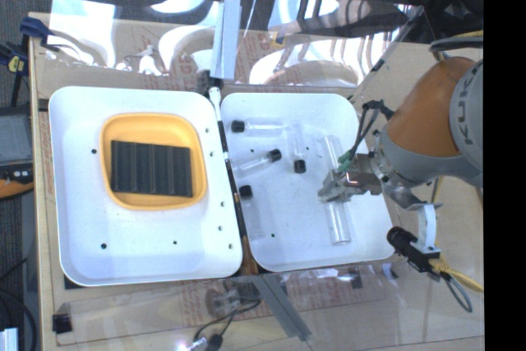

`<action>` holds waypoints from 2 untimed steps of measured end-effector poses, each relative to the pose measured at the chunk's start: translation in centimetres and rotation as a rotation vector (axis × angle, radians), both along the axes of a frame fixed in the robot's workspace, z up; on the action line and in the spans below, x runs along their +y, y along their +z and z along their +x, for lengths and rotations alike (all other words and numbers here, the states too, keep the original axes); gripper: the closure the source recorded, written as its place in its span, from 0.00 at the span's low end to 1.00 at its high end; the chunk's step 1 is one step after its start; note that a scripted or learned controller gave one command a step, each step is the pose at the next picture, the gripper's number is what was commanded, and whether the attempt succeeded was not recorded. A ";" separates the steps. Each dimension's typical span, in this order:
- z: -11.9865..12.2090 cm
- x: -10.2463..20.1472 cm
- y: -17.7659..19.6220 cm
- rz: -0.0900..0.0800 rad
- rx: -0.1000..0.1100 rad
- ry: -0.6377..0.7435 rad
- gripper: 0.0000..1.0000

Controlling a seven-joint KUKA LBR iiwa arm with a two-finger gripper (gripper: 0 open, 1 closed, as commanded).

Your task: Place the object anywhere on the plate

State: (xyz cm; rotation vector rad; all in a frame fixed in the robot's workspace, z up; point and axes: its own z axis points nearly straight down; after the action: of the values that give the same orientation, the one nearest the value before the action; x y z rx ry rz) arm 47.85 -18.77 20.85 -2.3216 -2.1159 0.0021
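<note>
Grey and orange-banded, the arm (427, 136) was extended from the right over the right bin (271, 247); its gripper (335, 187) was lowered among clear tubes (339, 224), its state indiscernible.

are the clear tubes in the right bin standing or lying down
Lying down: the clear plastic tubes with black caps rest lengthwise on the floor of the shallow white right bin.

You have two white bins: the left bin (78, 242) and the right bin (279, 247), both plain, marked with a few small black dots. In the left one, note a yellow-orange plate (123, 140) carrying a dark grey ribbed panel (153, 168) with vertical black stripes. In the right one, you see clear tubes (339, 224) with black caps (299, 166). The arm (427, 119) shows orange above grey. The bench (460, 251) is light tan.
</note>
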 end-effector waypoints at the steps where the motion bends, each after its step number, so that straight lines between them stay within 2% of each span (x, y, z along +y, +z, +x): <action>1: -0.2 5.2 -2.2 0.003 0.002 0.278 1.00; 2: -0.2 8.6 -0.5 0.001 0.000 0.466 1.00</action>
State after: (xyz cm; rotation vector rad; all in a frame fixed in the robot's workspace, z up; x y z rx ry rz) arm 47.68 -10.16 20.39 -1.7703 -2.5940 0.0017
